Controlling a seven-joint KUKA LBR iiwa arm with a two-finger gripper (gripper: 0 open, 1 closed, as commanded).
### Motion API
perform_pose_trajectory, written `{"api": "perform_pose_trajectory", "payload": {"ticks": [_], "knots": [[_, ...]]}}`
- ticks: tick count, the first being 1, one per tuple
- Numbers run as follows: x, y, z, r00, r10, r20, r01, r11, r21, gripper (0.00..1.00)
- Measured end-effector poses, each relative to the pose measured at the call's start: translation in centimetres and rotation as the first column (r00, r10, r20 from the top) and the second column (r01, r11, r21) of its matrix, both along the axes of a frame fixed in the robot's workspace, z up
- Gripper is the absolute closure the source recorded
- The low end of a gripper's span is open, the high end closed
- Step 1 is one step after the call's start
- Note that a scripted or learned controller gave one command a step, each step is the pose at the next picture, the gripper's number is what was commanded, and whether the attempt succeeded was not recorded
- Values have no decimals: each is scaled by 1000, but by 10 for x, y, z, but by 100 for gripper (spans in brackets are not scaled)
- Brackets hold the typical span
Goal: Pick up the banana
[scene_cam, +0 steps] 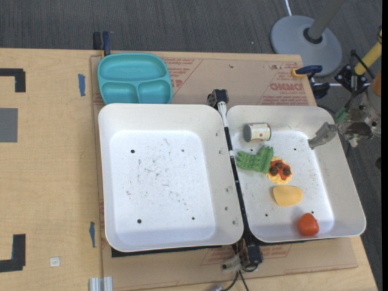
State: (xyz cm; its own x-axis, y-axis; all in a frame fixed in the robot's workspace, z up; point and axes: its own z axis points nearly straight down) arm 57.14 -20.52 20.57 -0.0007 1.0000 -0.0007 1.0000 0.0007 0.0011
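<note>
We placed the step at approach: the tool (320,137) hung at the right bin's (348,187) far right edge, its opening indeterminate. The banana (287,195) lay toward the near edge; descent over it was required next.

This place looks like a robotics lab or a test room. Two white bins (160,174) sit side by side on a table (42,162) covered with cardboard sheets and marked with blue tape pieces (82,85). Grey carpet (office type) covers the floor (182,11), where a round stand base (305,36) and cables rest.
</note>
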Motion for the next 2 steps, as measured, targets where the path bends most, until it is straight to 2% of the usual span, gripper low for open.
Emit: {"api": "perform_pose_trajectory", "payload": {"ticks": [1,2], "knots": [[-40,35,-120,995,103,1,-103,995,1,0],[-92,93,-121,999,-48,-2,48,999,3,0]]}}
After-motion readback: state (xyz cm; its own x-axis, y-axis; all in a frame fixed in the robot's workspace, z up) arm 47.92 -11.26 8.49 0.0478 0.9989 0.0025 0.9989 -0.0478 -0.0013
